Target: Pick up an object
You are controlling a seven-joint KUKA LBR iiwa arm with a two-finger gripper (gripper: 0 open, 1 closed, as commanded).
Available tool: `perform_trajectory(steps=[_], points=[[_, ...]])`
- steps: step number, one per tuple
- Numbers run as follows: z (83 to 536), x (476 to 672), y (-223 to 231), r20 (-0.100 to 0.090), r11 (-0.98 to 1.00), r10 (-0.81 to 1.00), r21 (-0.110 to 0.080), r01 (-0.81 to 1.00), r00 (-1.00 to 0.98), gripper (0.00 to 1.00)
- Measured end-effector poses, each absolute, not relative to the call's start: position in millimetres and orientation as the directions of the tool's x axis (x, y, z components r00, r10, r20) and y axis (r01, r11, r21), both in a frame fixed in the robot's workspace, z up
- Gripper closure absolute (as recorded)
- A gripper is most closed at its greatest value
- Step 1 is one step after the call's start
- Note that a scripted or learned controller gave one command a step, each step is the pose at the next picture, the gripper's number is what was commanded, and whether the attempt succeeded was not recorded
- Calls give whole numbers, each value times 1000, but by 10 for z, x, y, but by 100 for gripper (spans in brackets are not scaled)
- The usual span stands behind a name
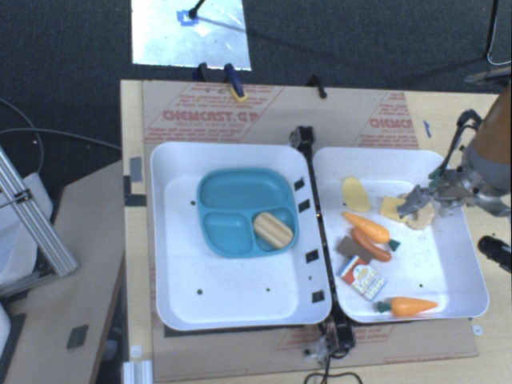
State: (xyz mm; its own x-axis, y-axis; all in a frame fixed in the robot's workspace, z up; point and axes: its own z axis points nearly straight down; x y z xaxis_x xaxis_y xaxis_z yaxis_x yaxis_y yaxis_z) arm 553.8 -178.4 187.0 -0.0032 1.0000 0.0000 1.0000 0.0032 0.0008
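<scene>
Now gripper (415,204) in right bin (456,294), directly over beige piece (419,218); finger state unclear.

Bright, even light w/ soft shadows, slightly grainy.

One fixed cam, high above bench (264,102), looking down at a slant. Both bins mid-frame: left bin (178,294), right bin (460,290). Arm (490,154) enters at right edge.
</scene>
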Motion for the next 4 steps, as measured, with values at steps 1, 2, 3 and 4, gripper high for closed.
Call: perform_trajectory(steps=[1, 2, 3, 4], points=[[815, 5823, -1789, -1, 7, 1000, 5, 1000, -7, 0], [843, 5453, -1670, 0, 1, 1000, 0, 1000, -1, 0], [858, 6074, -1809, -3, 6, 1000, 8, 1000, -6, 0], [841, 5484, -1686, 1, 1, 1000, -3, 1000, -1, 0]])
